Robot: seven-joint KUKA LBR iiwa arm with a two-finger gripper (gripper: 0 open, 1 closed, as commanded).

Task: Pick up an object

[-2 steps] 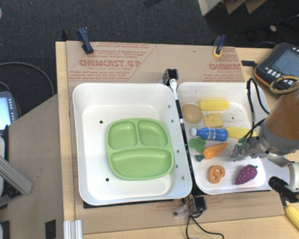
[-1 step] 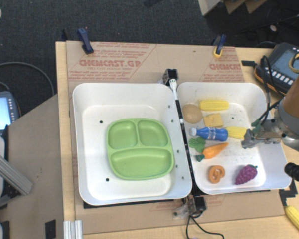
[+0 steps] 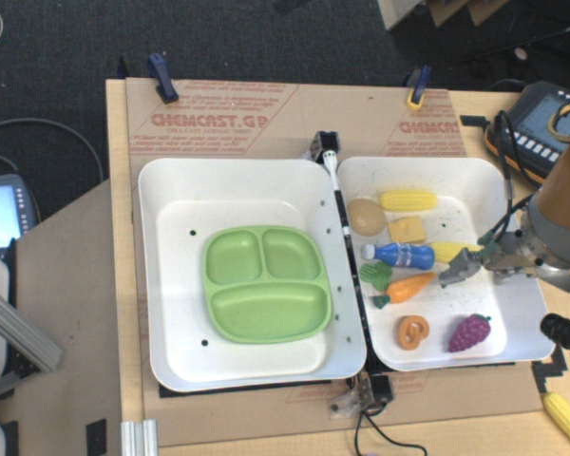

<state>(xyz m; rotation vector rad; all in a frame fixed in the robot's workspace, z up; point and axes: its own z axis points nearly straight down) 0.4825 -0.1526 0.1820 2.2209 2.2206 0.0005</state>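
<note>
Right bin point(image 3: 484, 174) is crowded, gripper point(image 3: 459, 270) (grip state can't be told) parked at 3 o'clock of the carrot point(image 3: 410, 286), probably light, hard, best pinched mid-body.

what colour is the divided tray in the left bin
Light green divided tray, clearest in the camera view.

The left bin point(image 3: 161, 255) holds a divided plate point(image 3: 265, 284) at its centre. In the right bin point(image 3: 437, 171), corn point(image 3: 408, 199) lies at 12 o'clock, grapes point(image 3: 468, 332) at 5, a pretzel point(image 3: 412, 331) at 6.

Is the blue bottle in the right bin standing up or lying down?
Lying down: the blue bottle rests on its side on the right bin floor, white cap end pointing left.
</note>
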